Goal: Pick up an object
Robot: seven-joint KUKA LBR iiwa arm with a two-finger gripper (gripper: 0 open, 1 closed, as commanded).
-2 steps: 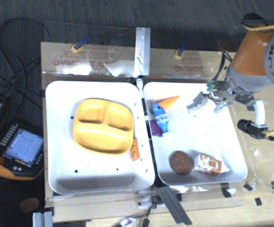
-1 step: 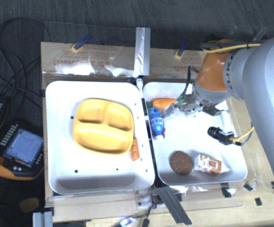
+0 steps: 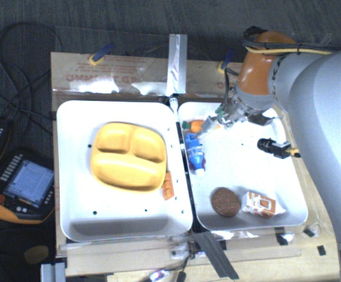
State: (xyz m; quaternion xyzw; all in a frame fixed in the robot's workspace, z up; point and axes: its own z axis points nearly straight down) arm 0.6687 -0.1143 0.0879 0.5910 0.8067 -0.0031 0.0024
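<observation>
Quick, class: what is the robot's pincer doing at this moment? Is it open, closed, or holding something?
Pincer: at the top-left of the right bin, beside the orange object; open or closed cannot be told, and nothing is seen held.

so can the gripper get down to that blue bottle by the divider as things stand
Probably yes. The gripper sits over the right bin, just up and right of the blue bottle. Nothing lies on the bottle, but it hugs the bin's left wall, with an orange piece at its top end, which could crowd the fingers.
</observation>
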